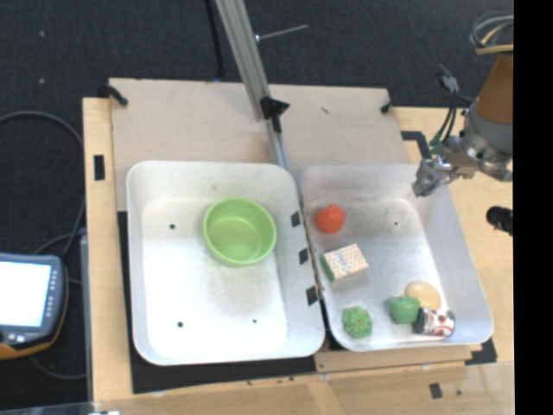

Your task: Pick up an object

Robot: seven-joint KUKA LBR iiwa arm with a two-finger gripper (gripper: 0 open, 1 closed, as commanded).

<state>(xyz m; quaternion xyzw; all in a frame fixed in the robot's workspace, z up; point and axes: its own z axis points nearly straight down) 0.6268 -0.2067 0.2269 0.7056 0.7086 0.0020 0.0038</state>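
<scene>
The right bin holds a red ball, a patterned cube, a green knobbly ball, a green object, a cream egg-shaped thing and a small dark-and-red item near its front right corner. My gripper hangs at the bin's back right rim, above and right of all these objects, touching none. Nothing shows between its tips.
The left bin carries a green bowl. A slanted metal pole rises from the bench behind the bins. A tablet-like screen lies off the bench at left.
</scene>
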